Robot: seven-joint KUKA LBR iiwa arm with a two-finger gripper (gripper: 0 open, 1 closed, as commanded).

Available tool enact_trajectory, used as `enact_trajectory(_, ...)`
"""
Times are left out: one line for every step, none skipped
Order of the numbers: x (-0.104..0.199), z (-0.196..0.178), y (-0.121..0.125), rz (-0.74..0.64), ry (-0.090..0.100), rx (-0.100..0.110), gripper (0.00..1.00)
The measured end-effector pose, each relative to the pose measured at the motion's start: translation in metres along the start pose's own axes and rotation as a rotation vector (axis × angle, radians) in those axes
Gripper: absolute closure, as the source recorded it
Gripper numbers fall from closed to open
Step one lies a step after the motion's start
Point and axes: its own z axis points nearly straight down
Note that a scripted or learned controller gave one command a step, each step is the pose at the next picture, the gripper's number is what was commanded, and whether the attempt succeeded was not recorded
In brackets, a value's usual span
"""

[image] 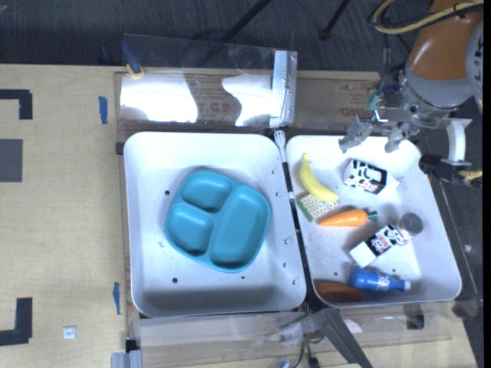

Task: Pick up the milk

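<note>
Two cow-patterned black-and-white cartons lie in the right bin (437,205). One milk carton (364,175) is near the bin's back, and a second one (380,244) lies on its side toward the front, with a white end. My gripper (376,138) hangs over the bin's back edge, just above and behind the nearer-back carton. Its fingers (355,137) are spread open with nothing between them.
A banana (315,181), a checkered pad (315,205), a carrot (344,218), a grey disc (412,223), a blue bottle (380,283) and a brown item (337,290) share the right bin. The left bin (146,167) holds a blue divided plate (219,219).
</note>
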Motion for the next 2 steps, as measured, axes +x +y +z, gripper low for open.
enact_trajectory(-0.037, 0.041, -0.031, -0.258, 0.000, 0.000, 0.00)
enact_trajectory(-0.038, 0.030, -0.030, -0.255, -0.001, -0.005, 1.00)
